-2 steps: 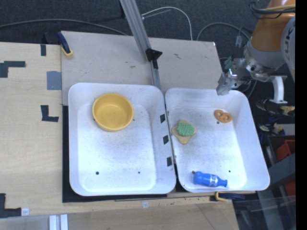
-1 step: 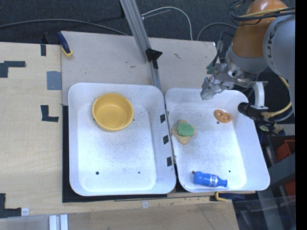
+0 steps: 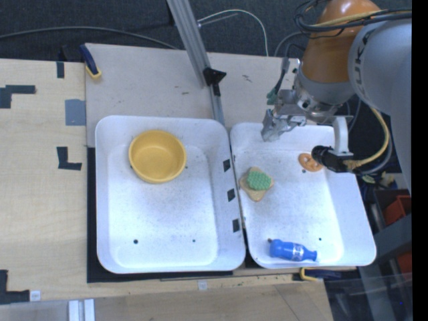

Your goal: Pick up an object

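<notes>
My gripper [image 3: 273, 131] hangs over the far left part of the right bin [image 3: 348, 212], with nothing visible between its fingers. Below it, near the bin's left wall, lies a green and tan sponge [image 3: 257, 182]. A small orange ring-shaped piece [image 3: 309, 162] lies toward the bin's right side. A blue bottle [image 3: 291, 250] lies on its side near the front edge of the right bin. A yellow bowl [image 3: 158, 155] stands upright in the far part of the left bin [image 3: 120, 246].
A slanted metal pole [image 3: 194, 39] rises behind the bins, ending at a black clamp near their shared edge. Cables run along the right bin's right side. Black tape marks lie on the wooden bench at left.
</notes>
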`<state>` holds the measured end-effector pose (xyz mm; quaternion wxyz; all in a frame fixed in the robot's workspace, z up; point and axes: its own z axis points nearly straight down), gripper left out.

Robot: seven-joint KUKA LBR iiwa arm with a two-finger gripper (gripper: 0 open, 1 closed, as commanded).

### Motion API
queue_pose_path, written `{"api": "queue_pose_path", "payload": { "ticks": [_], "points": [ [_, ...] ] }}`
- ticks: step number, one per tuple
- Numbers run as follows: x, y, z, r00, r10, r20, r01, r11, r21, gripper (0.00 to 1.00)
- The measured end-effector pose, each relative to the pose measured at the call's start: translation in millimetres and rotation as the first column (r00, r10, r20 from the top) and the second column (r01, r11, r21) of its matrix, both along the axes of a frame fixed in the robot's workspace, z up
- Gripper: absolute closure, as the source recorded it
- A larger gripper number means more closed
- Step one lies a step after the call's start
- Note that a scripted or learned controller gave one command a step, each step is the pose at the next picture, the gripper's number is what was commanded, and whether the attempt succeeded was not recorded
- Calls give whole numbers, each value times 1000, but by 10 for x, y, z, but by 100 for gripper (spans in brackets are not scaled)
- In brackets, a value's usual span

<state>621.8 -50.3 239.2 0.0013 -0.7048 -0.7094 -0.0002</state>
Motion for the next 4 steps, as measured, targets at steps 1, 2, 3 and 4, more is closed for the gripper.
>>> {"api": "queue_pose_path", "payload": {
  "ticks": [1,2,3,4],
  "points": [
    [-106,449,-101,1000,-1,-2,1,1000,-1,100],
    [-192,926,-190,1000,0,-2,0,1000,-2,100],
    [-392,1494,-251,1000,1,-3,-1,1000,-1,100],
    [-382,1457,-247,1000,-4,-1,4,1000,-2,0]
  ]
}}
